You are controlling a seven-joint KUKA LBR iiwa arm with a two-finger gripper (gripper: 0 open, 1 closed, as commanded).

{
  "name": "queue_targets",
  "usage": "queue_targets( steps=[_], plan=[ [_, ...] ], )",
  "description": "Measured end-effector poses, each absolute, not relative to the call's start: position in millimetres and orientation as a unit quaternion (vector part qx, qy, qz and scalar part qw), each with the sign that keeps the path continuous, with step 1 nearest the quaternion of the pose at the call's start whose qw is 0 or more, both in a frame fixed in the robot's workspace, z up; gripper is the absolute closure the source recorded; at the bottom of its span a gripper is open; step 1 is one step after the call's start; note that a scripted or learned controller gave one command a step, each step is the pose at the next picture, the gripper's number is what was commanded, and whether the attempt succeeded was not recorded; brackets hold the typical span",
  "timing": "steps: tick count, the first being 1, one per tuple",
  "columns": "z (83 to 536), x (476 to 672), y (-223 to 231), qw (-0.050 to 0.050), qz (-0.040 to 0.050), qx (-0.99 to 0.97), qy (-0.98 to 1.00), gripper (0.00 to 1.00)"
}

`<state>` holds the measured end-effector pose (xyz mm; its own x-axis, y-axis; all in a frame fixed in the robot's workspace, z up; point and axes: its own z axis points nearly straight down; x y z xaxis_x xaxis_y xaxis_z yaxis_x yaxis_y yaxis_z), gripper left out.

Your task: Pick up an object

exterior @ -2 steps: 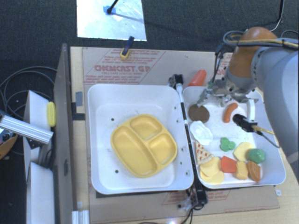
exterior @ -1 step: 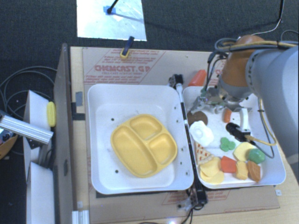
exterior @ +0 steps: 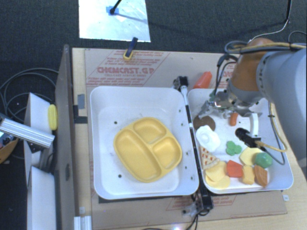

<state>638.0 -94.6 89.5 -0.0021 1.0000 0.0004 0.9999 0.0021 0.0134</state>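
So the gripper (exterior: 217, 105) hangs over the right bin (exterior: 287, 176), can't tell its grip, toy food (exterior: 235, 168) just below-right.

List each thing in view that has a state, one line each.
gripper: low over the right bin, nothing seen between its fingers
yellow tray: upright in the left bin, compartments bare
right bin: holds a pile of toy food
fried egg: lying flat
orange carrot: lying outside the bins
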Motion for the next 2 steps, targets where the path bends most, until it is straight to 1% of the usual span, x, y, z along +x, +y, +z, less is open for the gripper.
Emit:
queue_targets(
  steps=[1,2],
  plan=[
    [89.7,632.9,-85.0,0.006,0.0039,0.706,0.708,0.0],
    [89.1,637.0,-90.1,0.003,0.0041,0.706,0.708,0.0]
  ],
)
